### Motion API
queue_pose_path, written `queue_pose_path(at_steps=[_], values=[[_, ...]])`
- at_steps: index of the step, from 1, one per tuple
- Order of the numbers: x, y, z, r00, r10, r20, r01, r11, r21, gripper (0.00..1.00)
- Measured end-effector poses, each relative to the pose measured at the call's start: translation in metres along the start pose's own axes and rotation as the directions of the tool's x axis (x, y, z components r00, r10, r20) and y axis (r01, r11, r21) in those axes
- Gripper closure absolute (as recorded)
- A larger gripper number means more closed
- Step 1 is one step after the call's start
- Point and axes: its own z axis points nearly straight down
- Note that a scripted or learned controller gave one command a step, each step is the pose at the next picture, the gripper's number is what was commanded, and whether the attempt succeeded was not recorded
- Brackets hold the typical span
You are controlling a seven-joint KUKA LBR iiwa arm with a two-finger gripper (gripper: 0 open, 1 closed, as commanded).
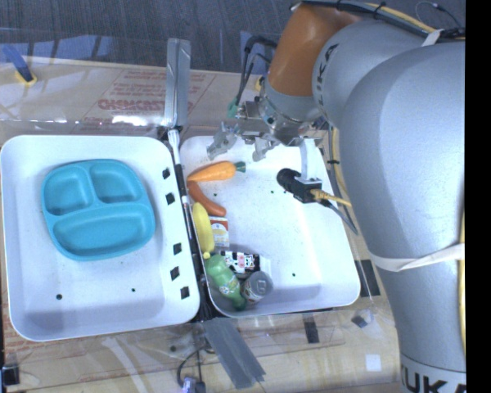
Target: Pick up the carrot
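Note:
The carrot (pixel 213 171), orange with a small green stub at its right end, lies flat near the back left corner of the right bin (pixel 311 252). My gripper (pixel 238 148) hovers just behind and above it, at the bin's back edge. Its two fingers are spread apart, the left fingertip (pixel 216 146) over the bin's back rim. The gripper is open, nothing sits between the fingers, and it is not touching the carrot.
Along the right bin's left wall lie a reddish sausage (pixel 206 197), a yellow banana (pixel 202 228), a green item (pixel 223 277) and a small can (pixel 256 286). A blue divided plate (pixel 98 207) rests in the left bin (pixel 33 301).

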Motion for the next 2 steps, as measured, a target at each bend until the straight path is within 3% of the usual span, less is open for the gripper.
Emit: queue_pose_path(at_steps=[1,2], values=[[-0.0432,0.0009,0.1013,1.000,0.028,-0.001,-0.028,1.000,0.004,0.00],[-0.0419,0.0006,0.0944,1.000,0.020,-0.001,-0.020,1.000,0.010,1.00]])
